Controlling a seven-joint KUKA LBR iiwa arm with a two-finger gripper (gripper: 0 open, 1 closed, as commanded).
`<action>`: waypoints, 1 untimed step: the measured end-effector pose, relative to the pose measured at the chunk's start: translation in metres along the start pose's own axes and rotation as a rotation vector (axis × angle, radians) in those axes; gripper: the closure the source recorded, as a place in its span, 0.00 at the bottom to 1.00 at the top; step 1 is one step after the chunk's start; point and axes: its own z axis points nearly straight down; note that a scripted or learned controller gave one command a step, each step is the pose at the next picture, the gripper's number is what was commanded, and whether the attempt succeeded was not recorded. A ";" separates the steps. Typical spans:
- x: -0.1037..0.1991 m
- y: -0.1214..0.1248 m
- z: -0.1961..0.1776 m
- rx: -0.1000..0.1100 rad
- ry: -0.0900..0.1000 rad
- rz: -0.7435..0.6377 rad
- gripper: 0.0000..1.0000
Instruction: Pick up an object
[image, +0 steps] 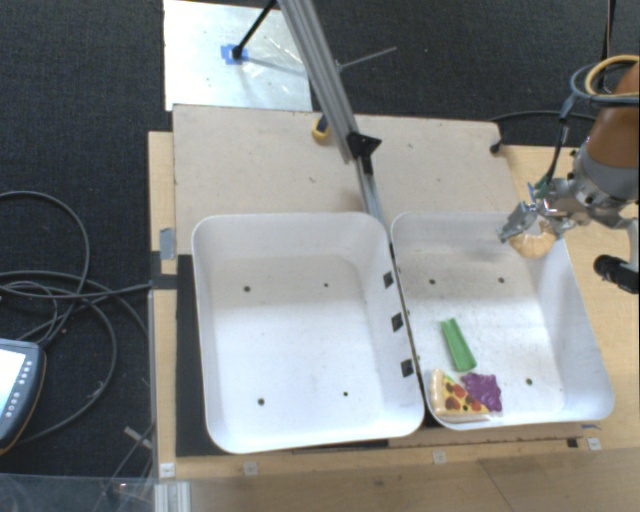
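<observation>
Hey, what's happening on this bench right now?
A robot arm reaches in from the right, its gripper over the far right corner of the right bin, right by a small tan object. Whether it actually grips that object is unclear. Near the bin's front edge lie a green stick, a pizza slice toy and a purple piece. The left bin sits alongside.

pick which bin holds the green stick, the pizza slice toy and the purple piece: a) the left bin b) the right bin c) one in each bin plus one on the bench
b: the green stick, the pizza slice toy and the purple piece all lie near the front of the right bin, while the gripper sits over that bin's far right corner.
</observation>
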 end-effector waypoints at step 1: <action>-0.001 0.002 -0.043 0.001 0.001 -0.001 1.00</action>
